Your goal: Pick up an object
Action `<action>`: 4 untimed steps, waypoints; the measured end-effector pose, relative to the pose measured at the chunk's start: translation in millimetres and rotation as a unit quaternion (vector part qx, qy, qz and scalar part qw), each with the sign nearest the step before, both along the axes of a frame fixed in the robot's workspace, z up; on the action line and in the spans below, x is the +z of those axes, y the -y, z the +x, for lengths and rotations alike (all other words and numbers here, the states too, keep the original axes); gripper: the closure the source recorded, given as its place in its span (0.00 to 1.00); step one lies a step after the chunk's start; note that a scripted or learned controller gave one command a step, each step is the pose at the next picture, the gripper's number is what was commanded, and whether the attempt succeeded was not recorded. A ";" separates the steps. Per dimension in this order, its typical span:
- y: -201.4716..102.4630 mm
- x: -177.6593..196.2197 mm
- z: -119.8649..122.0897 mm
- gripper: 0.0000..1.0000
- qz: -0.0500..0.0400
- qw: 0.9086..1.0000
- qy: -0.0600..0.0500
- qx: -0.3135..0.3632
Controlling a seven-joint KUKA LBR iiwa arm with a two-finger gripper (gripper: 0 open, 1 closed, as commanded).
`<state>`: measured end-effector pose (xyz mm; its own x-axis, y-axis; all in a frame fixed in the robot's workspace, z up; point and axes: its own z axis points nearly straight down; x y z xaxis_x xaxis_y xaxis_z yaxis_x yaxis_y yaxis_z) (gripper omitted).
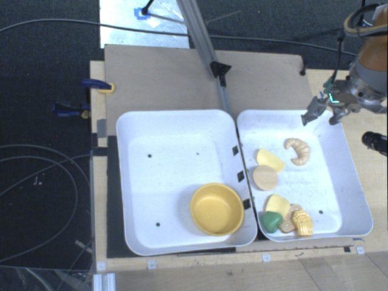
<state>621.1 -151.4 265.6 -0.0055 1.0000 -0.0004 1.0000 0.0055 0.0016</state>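
My gripper (325, 114) hangs over the far right corner of the right bin (348, 162), open, with nothing between its fingers. Below it and nearer the camera lies a tan croissant (297, 150). Further toward the front are a yellow wedge (269, 160), a round tan disc (265, 177), a second yellow piece (277, 204), a green piece (271, 221) and a yellow corn cob (302, 222). A yellow bowl (217, 208) sits in the left bin (151, 156) near its front right corner.
A grey pole (200, 29) slants down from the top to the seam between the bins. A blue clamp (97, 86) grips the bench's left edge. Cables lie on the dark floor at the left.
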 end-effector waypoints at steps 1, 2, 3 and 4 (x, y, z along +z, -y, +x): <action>0.0 0.4 0.2 0.00 0.000 1.000 0.000 0.000; 3.7 -60.9 -2.9 0.00 0.000 1.000 -0.002 -0.002; 8.8 -105.2 1.5 0.00 0.000 1.000 -0.002 -0.002; 4.8 -149.0 -3.8 0.00 0.000 1.000 -0.002 -0.003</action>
<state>617.3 -156.2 116.6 -0.0002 1.0000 0.0000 1.0000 0.0002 -0.0017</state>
